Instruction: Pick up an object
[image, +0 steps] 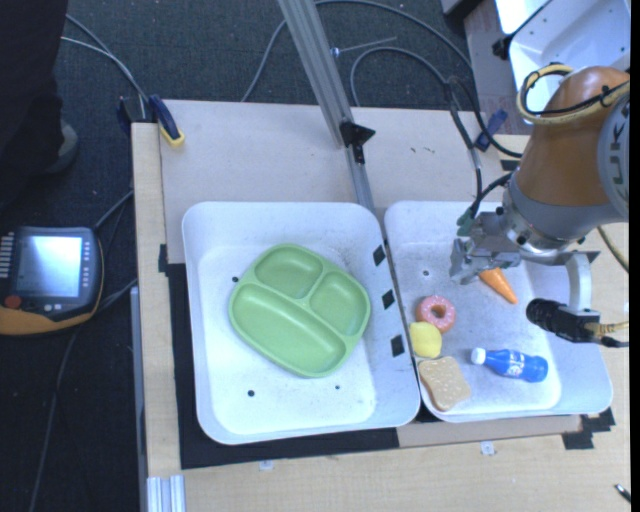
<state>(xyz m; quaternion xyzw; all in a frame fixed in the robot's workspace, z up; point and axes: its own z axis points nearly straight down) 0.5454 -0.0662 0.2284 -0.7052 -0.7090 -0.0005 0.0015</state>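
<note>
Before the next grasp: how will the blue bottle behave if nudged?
The bottle lies on its side in the right bin, so it will likely roll. It looks like small smooth plastic: probably light, maybe slippery. The bread nearby could block it.

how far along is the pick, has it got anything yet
Done: the gripper is down in the right bin, right at the orange carrot. In hand: nothing visibly lifted. Left: grasp and raise it. The donut, lemon, bread and blue bottle lie untouched.
</note>
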